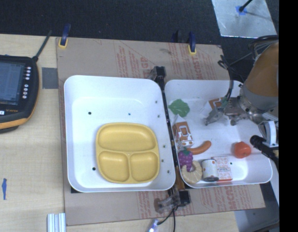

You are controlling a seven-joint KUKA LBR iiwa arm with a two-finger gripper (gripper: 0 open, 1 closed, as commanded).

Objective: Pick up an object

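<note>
Tool (217, 116) down low over the right bin (265, 178), near its far side, metal fingers splayed wide with nothing between them. Just beside it lies a green leafy piece (179, 107). Closer to us: a hot dog (199, 147), an orange-red lump (242, 150), purple grapes (186, 158), a small carton (183, 134) and a labelled can (216, 169) on its side. Over in the left bin (81, 100) sits a yellow divided tray (127, 152). On the table's left edge, a pendant (13, 91).

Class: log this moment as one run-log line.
gripper: over right bin | grasp: none seen | left bin: yellow tray
</note>
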